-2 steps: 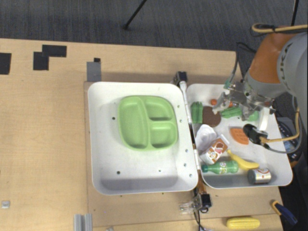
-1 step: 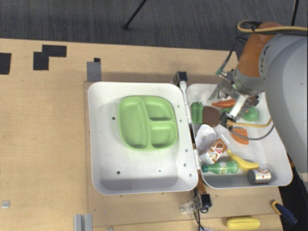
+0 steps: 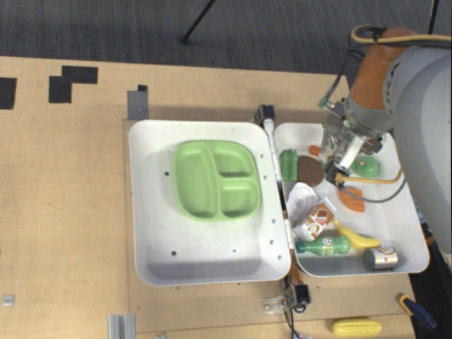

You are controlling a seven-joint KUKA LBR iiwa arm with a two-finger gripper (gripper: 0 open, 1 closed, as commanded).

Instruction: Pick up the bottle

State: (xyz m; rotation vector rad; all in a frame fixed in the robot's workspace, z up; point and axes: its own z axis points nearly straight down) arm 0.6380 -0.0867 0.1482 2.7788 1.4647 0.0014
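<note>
Two white bins: the left bin (image 3: 145, 210) holds a green divided tray (image 3: 215, 179); the right bin (image 3: 409, 210) holds clutter, the green bottle (image 3: 323, 246) lying along its lower edge beside a banana (image 3: 357, 237). The gripper (image 3: 340, 162) hovers at upper right; its state can't be told.

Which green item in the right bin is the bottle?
The green bottle lying on its side by the bin's near wall, beside the banana. The green block sits by the divider; the lime-green item is beside the gripper.
</note>
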